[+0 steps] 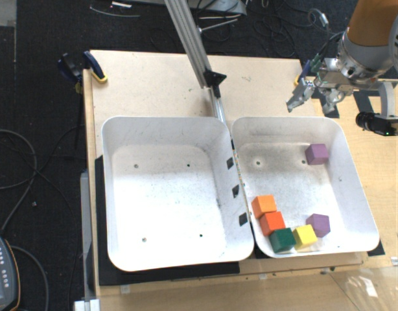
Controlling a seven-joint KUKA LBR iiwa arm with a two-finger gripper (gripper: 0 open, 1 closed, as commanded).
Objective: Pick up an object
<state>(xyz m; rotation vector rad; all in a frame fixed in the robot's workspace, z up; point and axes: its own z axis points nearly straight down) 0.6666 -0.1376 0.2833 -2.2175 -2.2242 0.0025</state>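
Wooden table point(153, 83) with two white bins, tool point(314, 102) spread open and holding nothing above right bin's point(354, 193) far rim, purple block point(316, 153) nearest, five more blocks clustered at near edge, metal pole point(192, 41) slanting behind.

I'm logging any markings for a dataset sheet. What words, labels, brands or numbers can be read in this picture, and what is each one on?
None can be read.
The device at the lower left edge has rows of small buttons, too small and blurred to read.
The dark tabs along the divide between the two bins show no legible text.
The blocks, such as the orange block and the yellow block, have plain faces.
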